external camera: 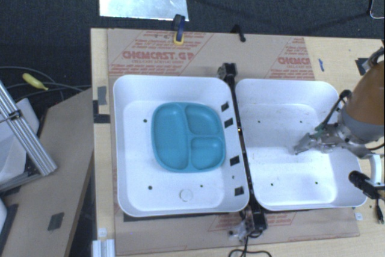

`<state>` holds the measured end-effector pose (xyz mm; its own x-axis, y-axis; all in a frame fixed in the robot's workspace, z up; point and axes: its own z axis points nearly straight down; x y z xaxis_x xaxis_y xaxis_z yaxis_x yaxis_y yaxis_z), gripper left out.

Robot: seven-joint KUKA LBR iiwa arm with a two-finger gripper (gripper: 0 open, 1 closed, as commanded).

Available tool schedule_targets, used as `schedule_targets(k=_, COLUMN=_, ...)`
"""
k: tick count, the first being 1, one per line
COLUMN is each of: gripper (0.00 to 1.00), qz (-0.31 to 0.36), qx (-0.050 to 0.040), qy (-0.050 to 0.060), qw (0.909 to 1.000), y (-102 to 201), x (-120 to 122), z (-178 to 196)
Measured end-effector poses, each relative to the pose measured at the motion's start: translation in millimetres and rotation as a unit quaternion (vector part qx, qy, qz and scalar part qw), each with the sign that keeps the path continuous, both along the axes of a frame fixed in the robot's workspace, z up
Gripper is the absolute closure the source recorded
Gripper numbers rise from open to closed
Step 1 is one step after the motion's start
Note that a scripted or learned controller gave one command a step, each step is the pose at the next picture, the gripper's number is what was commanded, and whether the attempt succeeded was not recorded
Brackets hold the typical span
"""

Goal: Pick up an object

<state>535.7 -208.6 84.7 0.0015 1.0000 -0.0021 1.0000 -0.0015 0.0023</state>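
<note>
Two shallow white bins sit side by side on the bench point(150, 48), whose brown surface bears red printed lettering. The left bin point(129, 99) holds a blue divided plate point(187, 135) — three compartments, one large on the left and two smaller on the right — lying flat near the middle of the bin floor. Just below the plate, close to the bin's near wall, lies a small pale round thing point(186, 194), possibly a ring or cap; it is too faint against the white to name. Small dark dots mark the floor of the bin.

The right bin point(283, 93) shows a bare white floor with faint scuffs and a few dark dots. The arm point(364, 108) reaches in over its right wall, the orange band visible above the grey wrist. The gripper point(302, 147) points left, low over the middle-right of this bin's floor. Its fingers appear drawn close together at the tip with nothing seen between them, though the blur makes this hard to judge for certain.

Black clips point(230, 123) line the seam where the two bins meet. A yellow-and-blue clamp point(178, 30) sits at the bench's far edge.
</note>
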Motion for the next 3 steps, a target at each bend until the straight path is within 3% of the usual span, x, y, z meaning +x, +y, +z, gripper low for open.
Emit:
schedule_targets(k=1, gripper=1.00, qz=0.001, qx=-0.0001, qy=-0.002, qw=1.0000, y=2.0, x=1.9, z=10.9)
schedule_targets(k=2, gripper=0.00, qz=0.001, qx=0.0001, qy=-0.002, qw=1.0000, y=2.0, x=1.8, z=10.5)
schedule_targets(k=3, gripper=1.00, qz=0.001, qx=-0.0004, qy=-0.003, qw=1.0000, y=1.9, x=2.8, z=21.5)
